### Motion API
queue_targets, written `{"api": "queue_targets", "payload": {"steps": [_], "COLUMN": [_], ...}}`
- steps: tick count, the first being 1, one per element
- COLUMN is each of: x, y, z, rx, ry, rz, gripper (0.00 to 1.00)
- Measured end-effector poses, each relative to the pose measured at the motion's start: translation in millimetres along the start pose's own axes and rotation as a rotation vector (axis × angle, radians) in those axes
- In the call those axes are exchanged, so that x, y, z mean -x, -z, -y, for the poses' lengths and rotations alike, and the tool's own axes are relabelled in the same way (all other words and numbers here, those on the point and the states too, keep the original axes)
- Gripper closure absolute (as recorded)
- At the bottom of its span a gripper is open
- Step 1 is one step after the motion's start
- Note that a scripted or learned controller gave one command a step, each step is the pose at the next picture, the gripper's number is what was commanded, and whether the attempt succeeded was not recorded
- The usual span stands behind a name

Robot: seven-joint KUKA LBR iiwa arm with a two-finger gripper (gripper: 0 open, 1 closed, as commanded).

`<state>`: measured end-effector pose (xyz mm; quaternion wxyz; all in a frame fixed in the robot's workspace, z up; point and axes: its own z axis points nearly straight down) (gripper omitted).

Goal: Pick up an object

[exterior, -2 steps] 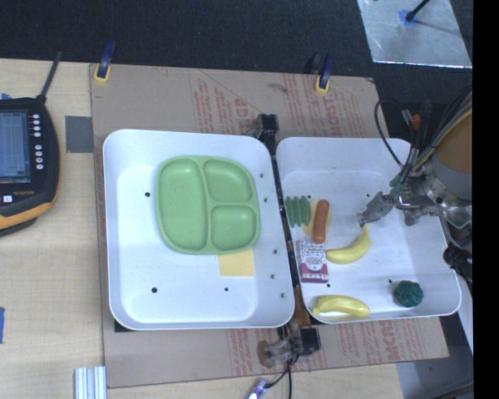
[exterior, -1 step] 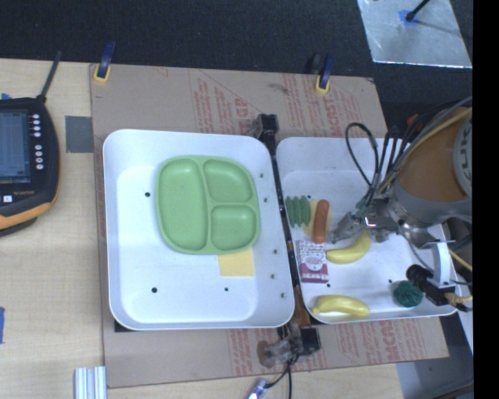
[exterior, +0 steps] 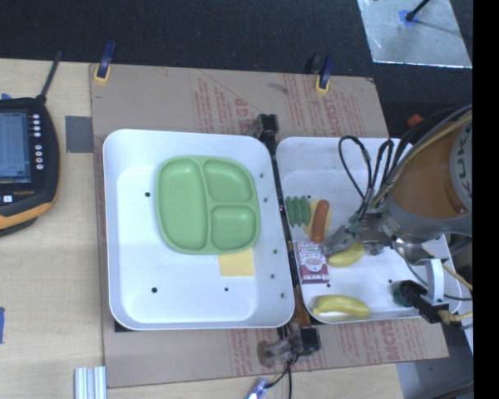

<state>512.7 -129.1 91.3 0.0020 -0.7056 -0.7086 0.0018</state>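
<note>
A KUKA arm (exterior: pixel 432 181) reaches from three o'clock into the right bin (exterior: pixel 316 152), where toy foods lie loosely scattered for picking: a hot dog (exterior: pixel 319 219) and green piece (exterior: pixel 298 210) at the bin's nine o'clock, a small carton (exterior: pixel 312 265) below, a banana (exterior: pixel 342 307) at six o'clock. The end effector (exterior: pixel 343 241) sits low against a yellow piece (exterior: pixel 347 257); how wide it stands cannot be told. A green divided plate (exterior: pixel 206 204) rests in the left bin (exterior: pixel 133 298).
</note>
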Motion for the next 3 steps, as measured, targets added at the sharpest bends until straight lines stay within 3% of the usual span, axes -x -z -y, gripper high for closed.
{"api": "queue_targets", "payload": {"steps": [1, 2, 3], "x": [-28.7, -27.8, -88.9], "y": [1.1, 11.1, 101.7], "z": [-82.6, -82.3, -90.3], "rx": [0.003, 0.001, 0.004], "ry": [0.000, 0.001, 0.000], "rz": [0.000, -0.001, -0.001], "gripper": [0.00, 1.00, 1.00]}}
